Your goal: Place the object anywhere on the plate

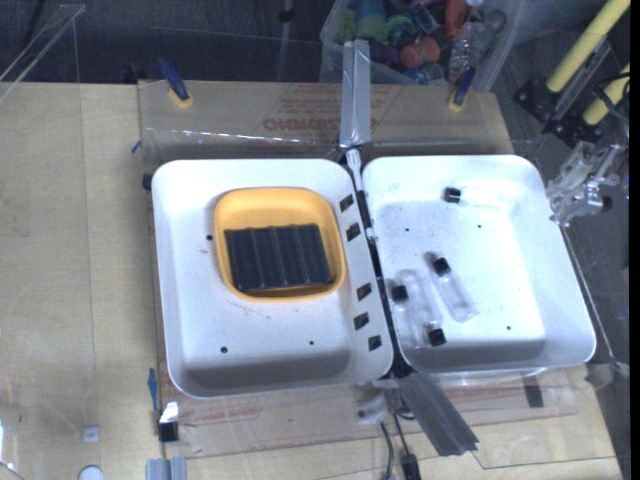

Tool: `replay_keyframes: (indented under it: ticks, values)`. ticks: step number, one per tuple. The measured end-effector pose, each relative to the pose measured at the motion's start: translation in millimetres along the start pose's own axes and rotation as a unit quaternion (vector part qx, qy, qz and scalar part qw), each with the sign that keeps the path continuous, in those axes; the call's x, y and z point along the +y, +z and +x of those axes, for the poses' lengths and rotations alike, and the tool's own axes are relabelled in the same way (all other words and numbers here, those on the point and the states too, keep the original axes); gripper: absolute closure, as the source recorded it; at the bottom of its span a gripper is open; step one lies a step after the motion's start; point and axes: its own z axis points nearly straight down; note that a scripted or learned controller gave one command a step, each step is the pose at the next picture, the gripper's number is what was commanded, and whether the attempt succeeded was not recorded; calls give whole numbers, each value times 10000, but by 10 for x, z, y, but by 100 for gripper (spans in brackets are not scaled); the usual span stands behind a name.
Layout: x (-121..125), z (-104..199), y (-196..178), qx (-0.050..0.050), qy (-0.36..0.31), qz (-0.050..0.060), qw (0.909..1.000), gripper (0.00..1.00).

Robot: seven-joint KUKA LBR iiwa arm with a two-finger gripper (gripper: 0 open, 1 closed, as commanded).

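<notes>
We find the object [279, 254], a dark ribbed block, lying flat on the yellow plate [232, 213] in the left bin [180, 298], well inside the plate's rim and tilted a little against the bin's edges. By how things lie, the placing looks done. In the right bin [520, 268] we see a few small black pieces [437, 264] and some clear, hard-to-read items [455, 293] near the divider [362, 258]. The pincer [582, 190] sits at the right bin's far right edge, well apart from the plate; we cannot tell how far it is open, and we see nothing held in it. To finish well, we would keep the arm clear of the left bin so nothing nudges the block. The table [70, 268] is pale wood.
</notes>
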Motion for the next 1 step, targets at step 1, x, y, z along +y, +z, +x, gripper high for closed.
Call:
replay_keyframes:
  ticks: [1]
  values:
    - [-77, 318, 4, 24, -774, -4, 9970, 100]
